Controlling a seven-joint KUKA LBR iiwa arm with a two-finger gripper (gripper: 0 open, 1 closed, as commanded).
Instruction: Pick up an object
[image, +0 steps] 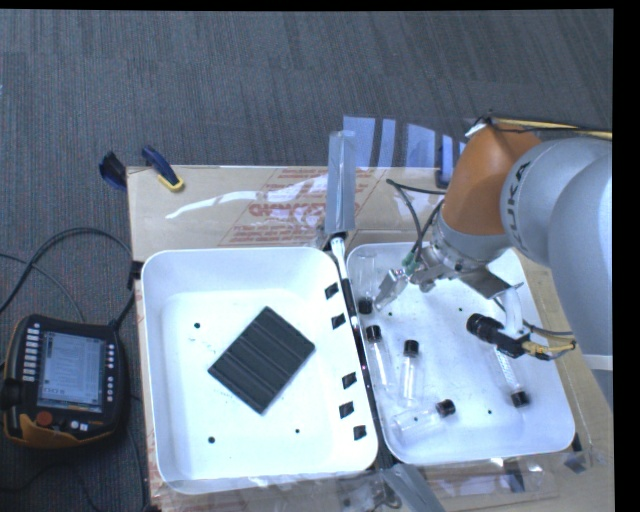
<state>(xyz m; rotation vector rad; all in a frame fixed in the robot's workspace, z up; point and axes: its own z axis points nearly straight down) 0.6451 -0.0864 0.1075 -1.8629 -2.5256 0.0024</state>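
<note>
The ribbed pad (262, 358) is parked well left of the gripper (384, 291), and the capped tubes (409, 365) are scattered just below it. Jaws' state can't be told, tbh. A round tube could easily get nudged away or squeezed out sideways.

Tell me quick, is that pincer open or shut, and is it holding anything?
Pincer: over the right bin, above the vials; whether it is open or shut cannot be told, and nothing can be seen held in it.

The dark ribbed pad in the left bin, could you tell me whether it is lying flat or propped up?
Lying flat: the dark ribbed pad rests with its whole face up on the left bin floor, turned diagonally.
</note>
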